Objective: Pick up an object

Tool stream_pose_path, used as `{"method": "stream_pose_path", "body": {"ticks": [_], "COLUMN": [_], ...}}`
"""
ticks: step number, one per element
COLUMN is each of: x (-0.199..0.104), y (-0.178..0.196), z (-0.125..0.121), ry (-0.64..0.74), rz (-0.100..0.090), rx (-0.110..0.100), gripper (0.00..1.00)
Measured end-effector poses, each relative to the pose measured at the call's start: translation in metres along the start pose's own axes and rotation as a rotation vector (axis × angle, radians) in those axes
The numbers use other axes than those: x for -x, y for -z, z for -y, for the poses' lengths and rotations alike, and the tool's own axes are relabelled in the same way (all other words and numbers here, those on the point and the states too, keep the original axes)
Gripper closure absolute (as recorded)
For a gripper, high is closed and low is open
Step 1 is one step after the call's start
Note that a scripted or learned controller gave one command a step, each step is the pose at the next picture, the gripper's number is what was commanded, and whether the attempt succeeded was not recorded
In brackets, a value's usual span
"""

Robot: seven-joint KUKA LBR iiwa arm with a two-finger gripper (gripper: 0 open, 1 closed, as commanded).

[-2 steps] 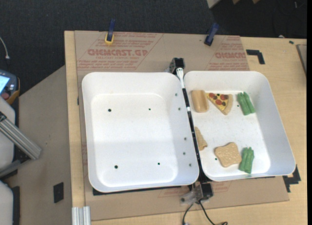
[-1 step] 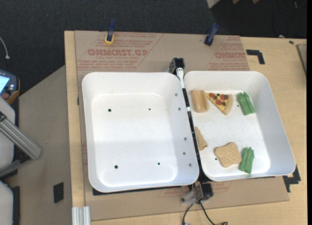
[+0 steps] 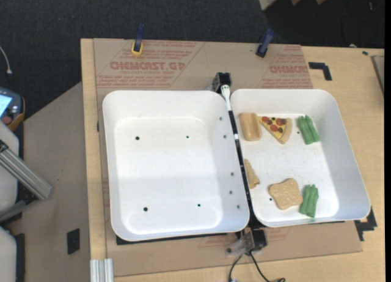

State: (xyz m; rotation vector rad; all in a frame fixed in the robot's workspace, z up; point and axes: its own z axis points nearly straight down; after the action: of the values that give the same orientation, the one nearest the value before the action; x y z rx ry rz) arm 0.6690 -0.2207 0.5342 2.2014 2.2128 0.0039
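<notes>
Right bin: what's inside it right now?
Right bin holds a bread roll, pizza slice, toast, two green vegetables and a tan piece partly hidden at the divider.

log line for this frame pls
phase: pre-grasp | right bin: bread roll, pizza slice, toast, two green veg pieces | nothing lifted

- My right bin (image 3: 342,152) holds a bun (image 3: 249,126), pizza slice (image 3: 276,128), toast (image 3: 285,193) and two green pieces (image 3: 308,130) (image 3: 310,200).
- My left bin (image 3: 116,152) sits beside it.
</notes>
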Motion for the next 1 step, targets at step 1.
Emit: {"method": "stream_pose_path", "body": {"ticks": [1], "x": [-0.0008], "y": [0.0116], "z": [-0.0009], "ry": [0.002], "rz": [0.004], "rx": [0.006], "gripper": [1.00]}}
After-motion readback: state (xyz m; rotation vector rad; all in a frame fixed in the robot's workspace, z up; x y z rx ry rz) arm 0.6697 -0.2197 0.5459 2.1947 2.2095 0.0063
